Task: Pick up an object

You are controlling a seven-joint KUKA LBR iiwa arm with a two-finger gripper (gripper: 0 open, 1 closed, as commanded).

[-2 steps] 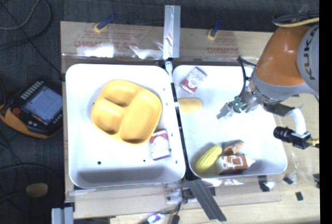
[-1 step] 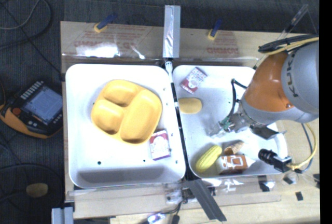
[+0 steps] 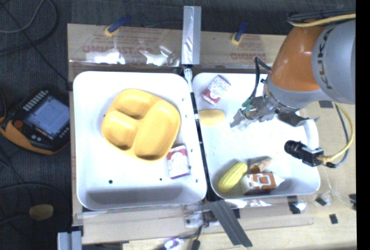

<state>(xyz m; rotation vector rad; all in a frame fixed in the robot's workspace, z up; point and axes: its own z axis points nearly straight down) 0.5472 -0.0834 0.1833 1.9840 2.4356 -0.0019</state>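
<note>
Hovering above right bin (image 3: 306, 182), pincer (image 3: 247, 113) partly hidden by wrist; finger state impossible to tell

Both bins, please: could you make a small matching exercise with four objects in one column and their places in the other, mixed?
Objects:
1. large yellow tray
2. yellow corn
3. orange carton
4. gripper

Places:
A. above the right bin
B. left bin, middle
C. right bin, near edge, beside the corn
D. right bin, near edge, left of the carton

Pairs: 1-B, 2-D, 3-C, 4-A
</note>
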